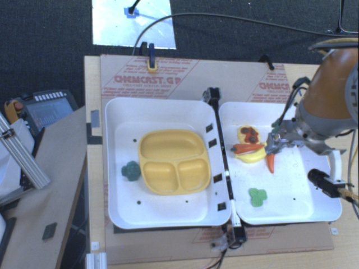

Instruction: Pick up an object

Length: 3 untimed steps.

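Dark carpet surrounds a bench topped with printed cardboard, on which two shallow white bins sit side by side.

The left bin (120, 122) holds a yellow divided tray (173, 161) at its centre, with a dark green broccoli piece (131, 171) just beside the tray at its 9 o'clock. In the right bin (291, 206), a small pizza slice (248, 134), a red carrot-like piece (247, 148) and a yellow banana (251, 156) cluster toward 10 o'clock, touching one another; a light green broccoli piece (257, 196) lies apart at 7 o'clock. The gripper (274, 145) hangs at 3 o'clock of the cluster, with an orange carrot (270, 162) pointing down just below it; whether the fingers grip it or how wide they stand cannot be told.
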Available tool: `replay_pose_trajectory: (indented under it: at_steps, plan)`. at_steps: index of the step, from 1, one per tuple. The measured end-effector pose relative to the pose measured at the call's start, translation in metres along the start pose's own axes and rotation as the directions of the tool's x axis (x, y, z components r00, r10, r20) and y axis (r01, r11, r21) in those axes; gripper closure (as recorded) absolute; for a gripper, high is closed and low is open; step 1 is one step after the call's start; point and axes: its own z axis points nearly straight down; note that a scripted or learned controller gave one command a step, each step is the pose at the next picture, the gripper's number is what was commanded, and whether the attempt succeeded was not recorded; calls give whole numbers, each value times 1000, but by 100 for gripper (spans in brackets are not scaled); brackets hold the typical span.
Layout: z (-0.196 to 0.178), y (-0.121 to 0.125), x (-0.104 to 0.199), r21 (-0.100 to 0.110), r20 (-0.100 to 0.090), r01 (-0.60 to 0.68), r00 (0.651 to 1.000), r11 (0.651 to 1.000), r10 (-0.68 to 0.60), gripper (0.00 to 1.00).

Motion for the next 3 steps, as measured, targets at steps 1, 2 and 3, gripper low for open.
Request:
replay_pose_trajectory:
  at_steps: [1,2,3]
  plan:
    - [-12,20,53,-1,0,0,1000,1000,0,100]
    - [-5,30,112,1,-1,1,1000,1000,-1,100]
    - [-2,40,169,1,0,0,1000,1000,0,100]
